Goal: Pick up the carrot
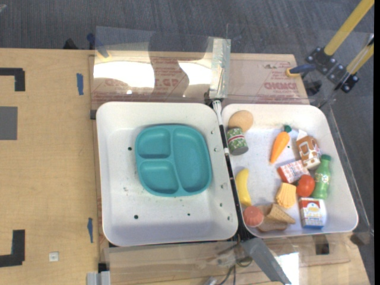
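Orange carrot is seen in the right bin, upper middle, long axis near vertical, green top toward the far wall, tip toward the near side. Snack box lies just beside the tip; a wide grasp could catch it. End effector state cannot be told.

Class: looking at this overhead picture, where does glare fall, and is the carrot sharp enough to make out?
Camera view: bright glare washes out the clear plastic sheet behind the left white bin; the orange toy carrot with green top in the right white bin is evenly lit, slightly soft, clearly recognisable.
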### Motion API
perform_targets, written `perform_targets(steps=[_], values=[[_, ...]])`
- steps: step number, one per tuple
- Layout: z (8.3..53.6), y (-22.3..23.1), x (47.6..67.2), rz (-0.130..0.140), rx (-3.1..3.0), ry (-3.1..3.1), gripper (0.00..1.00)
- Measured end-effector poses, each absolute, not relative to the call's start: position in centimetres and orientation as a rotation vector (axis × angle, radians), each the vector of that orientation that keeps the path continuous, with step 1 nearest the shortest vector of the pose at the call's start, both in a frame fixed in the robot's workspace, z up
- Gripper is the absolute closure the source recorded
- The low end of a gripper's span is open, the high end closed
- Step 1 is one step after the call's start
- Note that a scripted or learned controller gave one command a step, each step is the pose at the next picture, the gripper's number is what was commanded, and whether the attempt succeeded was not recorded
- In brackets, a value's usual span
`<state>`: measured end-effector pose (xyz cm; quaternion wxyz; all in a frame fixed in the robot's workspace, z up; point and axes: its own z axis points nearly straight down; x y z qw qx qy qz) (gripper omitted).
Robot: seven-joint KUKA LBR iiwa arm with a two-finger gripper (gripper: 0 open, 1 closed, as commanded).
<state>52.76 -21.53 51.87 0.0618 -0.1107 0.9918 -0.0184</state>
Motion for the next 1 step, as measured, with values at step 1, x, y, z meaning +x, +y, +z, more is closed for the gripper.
perform_targets(steps=[1], values=[[48.48,-22.36,49.34,-0.007,-0.855,3.015,1.00]])
